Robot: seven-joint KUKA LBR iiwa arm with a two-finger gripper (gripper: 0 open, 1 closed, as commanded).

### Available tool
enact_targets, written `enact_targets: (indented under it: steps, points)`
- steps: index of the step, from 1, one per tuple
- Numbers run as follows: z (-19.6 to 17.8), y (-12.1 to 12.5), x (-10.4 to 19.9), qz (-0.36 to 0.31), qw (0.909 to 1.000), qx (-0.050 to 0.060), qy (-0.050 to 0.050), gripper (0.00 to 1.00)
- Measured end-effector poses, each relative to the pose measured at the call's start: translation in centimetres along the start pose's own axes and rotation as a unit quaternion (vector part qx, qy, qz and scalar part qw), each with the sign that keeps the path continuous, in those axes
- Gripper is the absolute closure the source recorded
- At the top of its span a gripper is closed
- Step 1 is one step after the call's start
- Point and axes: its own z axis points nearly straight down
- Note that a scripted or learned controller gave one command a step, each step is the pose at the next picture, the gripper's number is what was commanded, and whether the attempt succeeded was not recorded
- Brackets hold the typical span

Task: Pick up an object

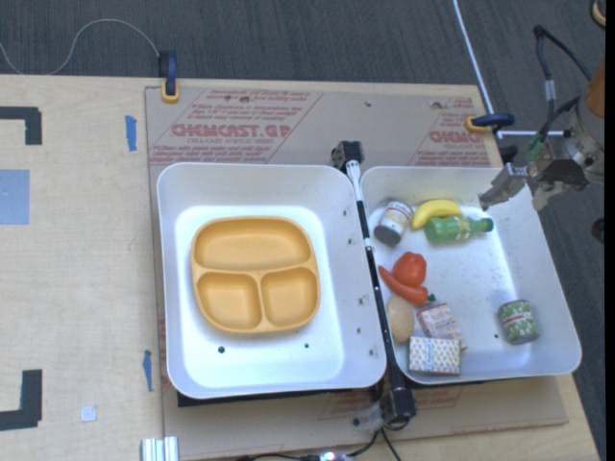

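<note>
The right bin [548, 267] holds a yellow banana [437, 209], a green bottle [456, 228], a small tin can [392, 223], a red pepper [410, 268], an orange carrot [404, 287], a potato [400, 321], a pinkish packet [439, 321], a patterned box [434, 355] and a green-labelled can [518, 321]. My gripper [520, 192] hangs over the bin's far right corner, to the right of the banana and bottle. It is open, with nothing between its fingers.
The left bin [183, 286] holds a yellow divided plate [256, 273]. A black divider clamp [348, 154] sits between the bins at the back. A blue-and-yellow clamp [488, 121] grips the board near my arm. A white cable [466, 32] runs diagonally behind.
</note>
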Motion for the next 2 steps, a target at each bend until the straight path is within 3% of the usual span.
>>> enact_targets:
  steps: [1, 2]
  points:
    - [17.2, 0.5, -5.1, -0.002, 1.0, -0.002, 0.002, 0.0]
    - [18.0, -5.3, 1.4, 0.0, 1.0, -0.006, -0.002, 0.0]
